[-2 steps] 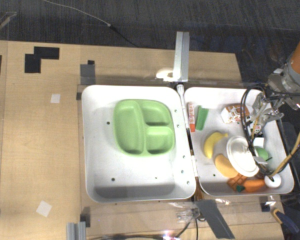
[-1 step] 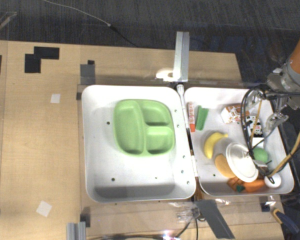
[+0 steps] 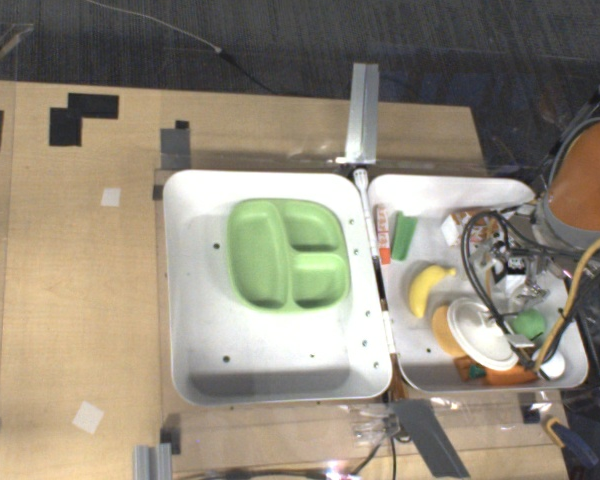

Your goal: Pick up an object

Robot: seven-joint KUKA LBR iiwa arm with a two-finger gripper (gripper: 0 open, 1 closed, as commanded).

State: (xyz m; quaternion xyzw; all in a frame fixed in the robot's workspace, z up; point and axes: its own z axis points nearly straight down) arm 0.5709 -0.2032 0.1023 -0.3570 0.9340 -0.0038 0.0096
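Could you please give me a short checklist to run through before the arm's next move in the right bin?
1. Tool over the right bin: ok.
2. Object seen between the tool's tips: cannot tell, cables cover it.
3. Banana uncovered and separate from the tool: ok.
4. Green block lying free near the bin's left wall: ok.
5. White bowl free of clutter: not ok, cables cross it.
6. Green tray sits in the left bin, away from the arm: ok.

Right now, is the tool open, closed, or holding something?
Tool: cannot be told; cables and the wrist hide it, low over the right bin.
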